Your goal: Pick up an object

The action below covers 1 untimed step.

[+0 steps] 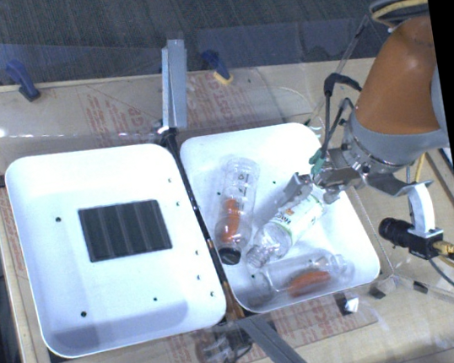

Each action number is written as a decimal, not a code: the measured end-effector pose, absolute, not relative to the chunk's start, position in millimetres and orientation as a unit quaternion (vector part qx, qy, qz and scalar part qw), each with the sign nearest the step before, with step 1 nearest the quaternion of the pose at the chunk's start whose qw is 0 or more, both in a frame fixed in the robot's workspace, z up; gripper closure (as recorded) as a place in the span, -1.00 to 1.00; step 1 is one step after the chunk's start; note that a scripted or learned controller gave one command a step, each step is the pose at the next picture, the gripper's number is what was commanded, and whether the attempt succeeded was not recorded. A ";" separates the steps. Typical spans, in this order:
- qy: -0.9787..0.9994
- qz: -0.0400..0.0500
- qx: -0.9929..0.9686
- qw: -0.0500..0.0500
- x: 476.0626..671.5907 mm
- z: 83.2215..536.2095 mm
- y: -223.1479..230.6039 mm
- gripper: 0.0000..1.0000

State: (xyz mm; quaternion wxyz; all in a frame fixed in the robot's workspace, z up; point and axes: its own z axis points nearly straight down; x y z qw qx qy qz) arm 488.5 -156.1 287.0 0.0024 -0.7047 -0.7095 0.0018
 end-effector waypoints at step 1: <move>-0.732 0.002 -0.682 0.003 532.0 161.6 -107.8 -1.00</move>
